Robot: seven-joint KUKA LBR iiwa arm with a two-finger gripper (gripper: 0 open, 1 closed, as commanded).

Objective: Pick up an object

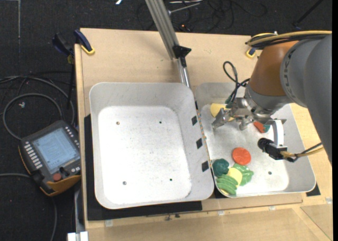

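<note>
Round orange disc (242, 155), lumpy green toys (227, 182), metal claw (228, 119)

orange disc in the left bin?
No, the orange disc lies in the right bin, beside the green and yellow toys.
</note>
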